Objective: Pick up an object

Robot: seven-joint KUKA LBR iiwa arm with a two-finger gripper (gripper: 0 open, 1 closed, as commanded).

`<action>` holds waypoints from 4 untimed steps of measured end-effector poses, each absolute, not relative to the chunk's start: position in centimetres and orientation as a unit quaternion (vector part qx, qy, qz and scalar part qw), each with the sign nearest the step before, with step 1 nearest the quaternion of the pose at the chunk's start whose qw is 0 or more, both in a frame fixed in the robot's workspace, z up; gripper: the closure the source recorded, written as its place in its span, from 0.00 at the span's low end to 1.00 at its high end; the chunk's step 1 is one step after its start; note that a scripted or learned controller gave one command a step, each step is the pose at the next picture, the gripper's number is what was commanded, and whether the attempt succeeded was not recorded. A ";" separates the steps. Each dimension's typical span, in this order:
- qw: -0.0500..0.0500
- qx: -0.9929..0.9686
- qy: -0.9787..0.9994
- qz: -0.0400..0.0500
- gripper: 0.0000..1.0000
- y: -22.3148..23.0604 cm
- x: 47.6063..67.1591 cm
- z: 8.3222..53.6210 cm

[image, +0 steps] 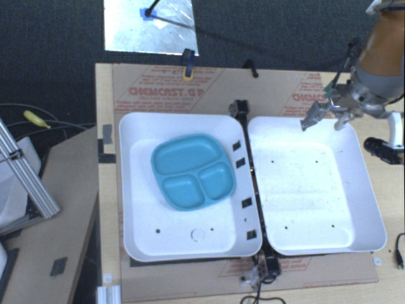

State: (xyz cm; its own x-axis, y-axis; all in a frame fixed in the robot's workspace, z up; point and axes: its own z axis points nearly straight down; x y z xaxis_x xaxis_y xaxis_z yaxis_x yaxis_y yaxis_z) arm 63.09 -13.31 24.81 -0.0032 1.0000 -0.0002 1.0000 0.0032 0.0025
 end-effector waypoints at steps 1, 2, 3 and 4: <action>-0.002 0.707 0.707 -0.001 0.00 -14.0 58.5 20.5; 0.002 0.701 0.713 0.005 0.00 -3.0 65.4 24.1; -0.001 0.707 0.707 -0.001 0.00 -4.4 62.6 18.2; 0.006 0.703 0.711 0.007 0.00 1.6 67.2 29.4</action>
